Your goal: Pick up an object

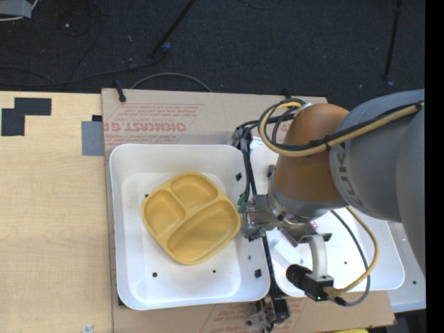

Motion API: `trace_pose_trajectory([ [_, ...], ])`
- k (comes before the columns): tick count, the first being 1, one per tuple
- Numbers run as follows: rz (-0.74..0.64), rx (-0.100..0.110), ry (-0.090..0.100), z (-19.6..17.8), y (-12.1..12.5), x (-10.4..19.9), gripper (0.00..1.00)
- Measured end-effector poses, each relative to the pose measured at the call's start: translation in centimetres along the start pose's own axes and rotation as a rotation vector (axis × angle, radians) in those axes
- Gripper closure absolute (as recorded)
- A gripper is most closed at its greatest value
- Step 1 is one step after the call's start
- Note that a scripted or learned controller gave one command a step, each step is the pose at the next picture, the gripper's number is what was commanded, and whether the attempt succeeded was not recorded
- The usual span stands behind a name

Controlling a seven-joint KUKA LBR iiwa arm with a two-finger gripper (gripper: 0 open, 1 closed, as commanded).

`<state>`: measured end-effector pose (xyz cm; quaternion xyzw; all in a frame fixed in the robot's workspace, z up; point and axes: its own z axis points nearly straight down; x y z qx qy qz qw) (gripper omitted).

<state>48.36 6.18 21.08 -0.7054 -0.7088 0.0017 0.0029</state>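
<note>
The yellow divided plate (pixel 192 217) lies flat in the left bin (pixel 132 186), close to its right wall. Next, the arm (pixel 326 165) hangs over the divider, its gripper (pixel 253 224) low beside the plate's right edge. A grab here could skid off that shallow rim or strike the bin wall.

A yellow divided plate (pixel 192 217) lies in a white bin (pixel 132 186). The arm (pixel 378 161) is grey with an orange band (pixel 309 155). Brown cardboard (pixel 152 120) with red lettering and a pale wood worktop (pixel 48 220) surround them.
</note>
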Motion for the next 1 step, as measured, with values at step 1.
trace_pose_trajectory([
  [1,0.000,-0.001,0.000,0.61,-0.16,4.85,1.00],
])
